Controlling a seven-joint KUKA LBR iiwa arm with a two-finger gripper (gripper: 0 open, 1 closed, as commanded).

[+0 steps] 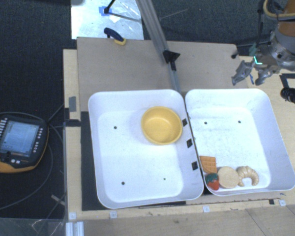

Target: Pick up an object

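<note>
My arm, grey with orange

A broad orange band rings my grey wrist; below it, dark cables, a small teal light, and my pale metal gripper.

Two white bins; one yellow bowl; apparently four food items.

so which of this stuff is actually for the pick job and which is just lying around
For the job:
- tool
- yellow bowl, left bin
- cracker, round biscuit, croissant, small red item, all in right bin

Lying about:
- teach pendant
- clamp
- metal pole
</note>
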